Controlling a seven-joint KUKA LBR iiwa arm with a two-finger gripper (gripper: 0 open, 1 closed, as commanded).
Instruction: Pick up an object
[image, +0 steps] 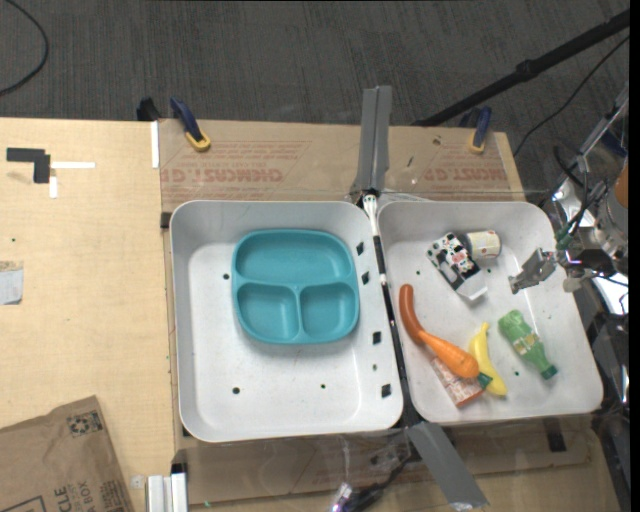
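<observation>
The right white bin (560, 395) holds several small objects. A green bottle (526, 343) lies near its right wall. A yellow banana (485, 357) rests beside an orange carrot (448, 351), and a red sausage shape (407, 303) runs up from the carrot. A black-and-white toy (454, 258) and a small white cup (484, 243) lie toward the back. My gripper (532, 270) hangs over the right side of this bin, above the green bottle and right of the toy. Nothing shows in its grasp.
The left bin (200, 380) holds a teal divided plate (296, 286). A flat red-and-white packet (457, 386) lies under the carrot and banana. A metal divider (374, 150) stands between the bins at the back. Cardboard (60, 460) lies at the bench's front left.
</observation>
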